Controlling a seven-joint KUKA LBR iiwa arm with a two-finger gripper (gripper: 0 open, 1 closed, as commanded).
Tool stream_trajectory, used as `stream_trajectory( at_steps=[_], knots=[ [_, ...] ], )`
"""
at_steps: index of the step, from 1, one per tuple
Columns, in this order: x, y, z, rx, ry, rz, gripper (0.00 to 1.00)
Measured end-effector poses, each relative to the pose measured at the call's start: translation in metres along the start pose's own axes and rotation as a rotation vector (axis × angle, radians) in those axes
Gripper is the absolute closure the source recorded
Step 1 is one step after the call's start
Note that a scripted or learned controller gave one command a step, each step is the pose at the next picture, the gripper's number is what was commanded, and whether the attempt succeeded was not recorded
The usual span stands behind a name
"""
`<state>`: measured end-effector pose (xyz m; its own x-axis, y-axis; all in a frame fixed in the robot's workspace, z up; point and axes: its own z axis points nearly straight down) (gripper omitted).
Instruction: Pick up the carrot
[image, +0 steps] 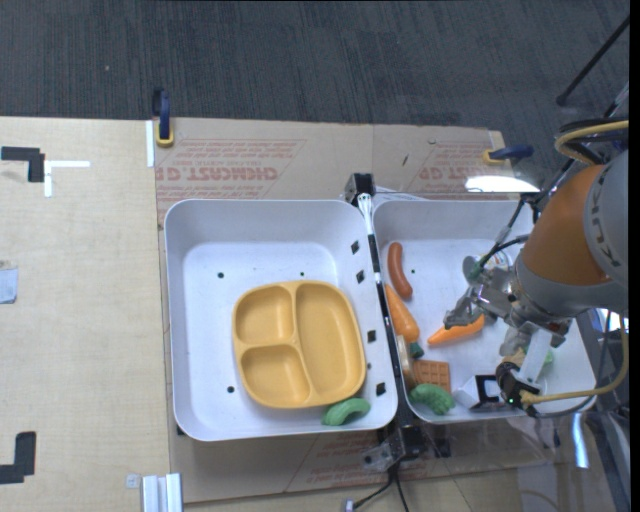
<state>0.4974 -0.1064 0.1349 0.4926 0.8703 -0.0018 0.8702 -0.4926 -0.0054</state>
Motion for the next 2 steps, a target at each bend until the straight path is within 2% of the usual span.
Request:
stream_trajectory(
  at_steps=[1, 2],
  knots=[
    [-0.0308, 0.0277, 0.0436, -0.001, 0.001, 0.081, 0.0],
    [-0.0307, 0.0282, 0.0351, 0.001, 0.001, 0.079, 1.0]
  ],
)
